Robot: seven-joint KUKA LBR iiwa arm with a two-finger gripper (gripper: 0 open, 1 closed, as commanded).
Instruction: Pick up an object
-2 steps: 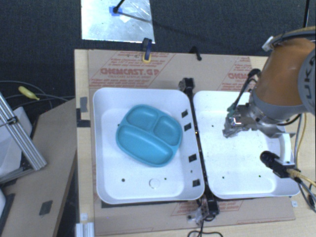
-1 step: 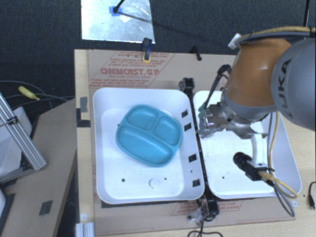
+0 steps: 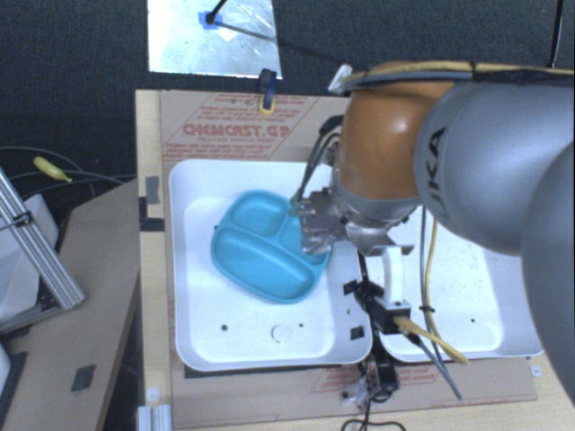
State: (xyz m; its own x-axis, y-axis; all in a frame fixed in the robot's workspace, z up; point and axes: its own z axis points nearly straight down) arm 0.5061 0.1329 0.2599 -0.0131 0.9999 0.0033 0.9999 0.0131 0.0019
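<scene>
The blue plate (image 3: 265,257) is lying mid-frame in the left bin (image 3: 202,348), its long axis running upper left to lower right. The gripper (image 3: 314,232) is hanging at its right rim, its opening impossible to judge.

You have two shallow white plastic bins (image 3: 193,330) side by side on the bench. In them you can count one object: a light blue plastic divided plate (image 3: 260,254) (three compartments, as far as they can be made out), lying in the left bin. One grey arm (image 3: 485,160) reaches in.
</scene>
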